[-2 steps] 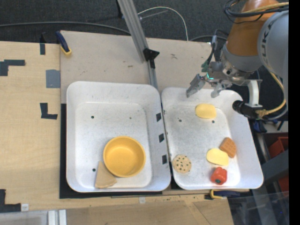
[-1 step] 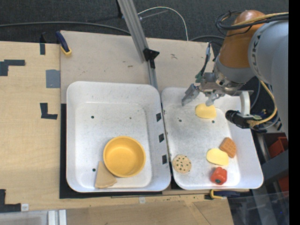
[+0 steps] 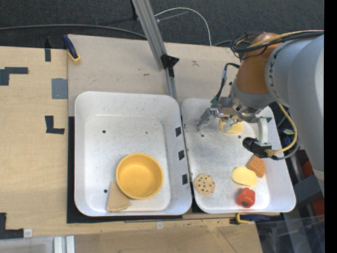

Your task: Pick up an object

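Bins stood side by side on the pale wooden table [image 3: 31, 141], two shallow white trays, and we looked down on them at a slant. In the left white bin [image 3: 89, 109] we saw a round yellow plastic bowl [image 3: 139, 176] sitting upright toward the lower middle, and a tan wedge-shaped piece [image 3: 117, 200] lay touching its lower left edge, near the bin's lower rim.

In the right white bin [image 3: 210, 152] we counted several small toy foods. A round tan cookie with dark chips [image 3: 204, 184] lay near the lower left corner. A pale yellow oval piece [image 3: 244, 176] lay to its right, with an orange-brown textured square piece [image 3: 257, 165] touching its upper right side. A small red rounded piece [image 3: 246, 197] sat just below the yellow oval, close to the bin's lower rim. Another pale yellow piece [image 3: 233, 126] lay in the upper part of that bin.

The grey arm with its orange band [image 3: 253, 70] reached in from the right of the frame, and its end effector [image 3: 221, 115] hung low over the upper part of the right bin, just beside that upper yellow piece. We could not tell whether it was released or clenched, nor whether it touched the piece. A slanted grey metal pole [image 3: 150, 25] crossed the upper middle of the frame.
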Available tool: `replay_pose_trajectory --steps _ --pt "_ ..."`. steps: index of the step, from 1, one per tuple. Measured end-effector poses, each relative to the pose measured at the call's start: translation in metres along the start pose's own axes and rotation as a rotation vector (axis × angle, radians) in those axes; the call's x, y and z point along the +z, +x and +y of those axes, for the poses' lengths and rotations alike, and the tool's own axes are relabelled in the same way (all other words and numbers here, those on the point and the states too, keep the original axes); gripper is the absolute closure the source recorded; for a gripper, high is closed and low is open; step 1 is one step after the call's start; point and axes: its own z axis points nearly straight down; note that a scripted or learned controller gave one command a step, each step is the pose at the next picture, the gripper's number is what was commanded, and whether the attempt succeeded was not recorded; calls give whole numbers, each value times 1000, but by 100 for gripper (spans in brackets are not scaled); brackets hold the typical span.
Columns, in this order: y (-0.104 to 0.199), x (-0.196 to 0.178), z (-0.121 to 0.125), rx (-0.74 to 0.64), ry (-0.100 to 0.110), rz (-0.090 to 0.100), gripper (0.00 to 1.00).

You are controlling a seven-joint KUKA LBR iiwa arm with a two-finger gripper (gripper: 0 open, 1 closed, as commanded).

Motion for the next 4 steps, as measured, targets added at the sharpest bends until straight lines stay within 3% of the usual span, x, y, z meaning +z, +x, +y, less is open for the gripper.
replay_pose_trajectory --steps 1,2,4 --pt "1 45 0 -2 -7 -2 0" --pt "2 33 0 -2 -6 0 100" --pt "-5 -76 -4 0 -14 -1 100"
